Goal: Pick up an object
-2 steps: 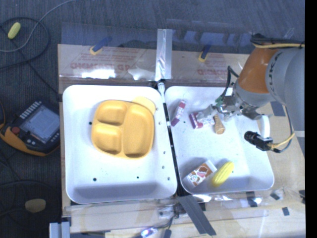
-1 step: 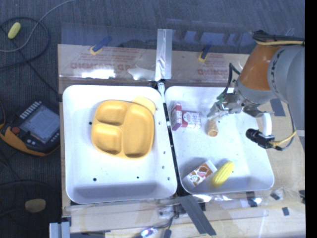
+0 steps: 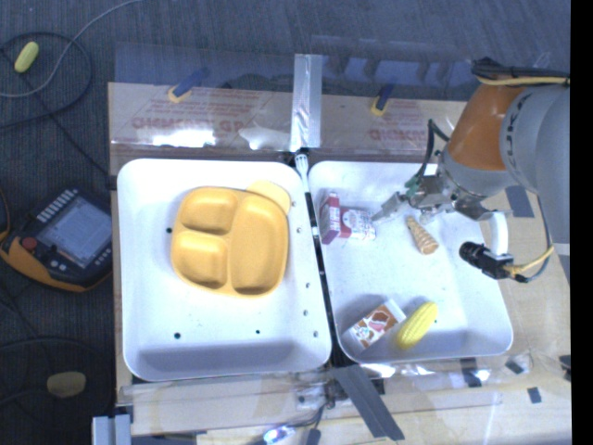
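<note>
A: Where is the tool sitting?

B: Low over the right bin, near its far side. The grey arm with the orange band reaches in from the right, and the tip points left toward the middle divider.

A: Is it clenched or released?

B: I cannot tell; the tip is small and blurred against the white floor.

A: What lies close to it?

B: A small red and white carton lies just left of the tip, nearly touching it. A brown cone lies just beside the tool on its near-right side.

A: And farther off?

B: A yellow corn cob and a small printed box lie side by side well toward the near edge of the same bin. In the left bin, well to the tool's left, sits a yellow divided tray.

A: Anything off the tabletop?

B: A handheld control pad lies on the floor, far left.
</note>
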Robot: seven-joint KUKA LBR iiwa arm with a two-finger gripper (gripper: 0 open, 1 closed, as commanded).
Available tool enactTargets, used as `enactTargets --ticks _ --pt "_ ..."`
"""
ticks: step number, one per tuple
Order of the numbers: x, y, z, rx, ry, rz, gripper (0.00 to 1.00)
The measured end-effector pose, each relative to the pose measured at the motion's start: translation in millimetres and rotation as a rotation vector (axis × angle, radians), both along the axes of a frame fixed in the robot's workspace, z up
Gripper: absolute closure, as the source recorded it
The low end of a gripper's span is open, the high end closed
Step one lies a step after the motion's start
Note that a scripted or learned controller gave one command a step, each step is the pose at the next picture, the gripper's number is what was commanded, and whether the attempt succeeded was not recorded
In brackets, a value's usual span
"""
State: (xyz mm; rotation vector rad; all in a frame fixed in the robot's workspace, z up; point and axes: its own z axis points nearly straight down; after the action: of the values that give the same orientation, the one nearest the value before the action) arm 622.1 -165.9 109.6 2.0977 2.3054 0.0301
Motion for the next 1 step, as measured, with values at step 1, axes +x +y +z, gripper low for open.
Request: enactTargets --ticks 1 --pt "-27.5 -20.4 -20.4 0.005 0.021 -0.105 0.00"
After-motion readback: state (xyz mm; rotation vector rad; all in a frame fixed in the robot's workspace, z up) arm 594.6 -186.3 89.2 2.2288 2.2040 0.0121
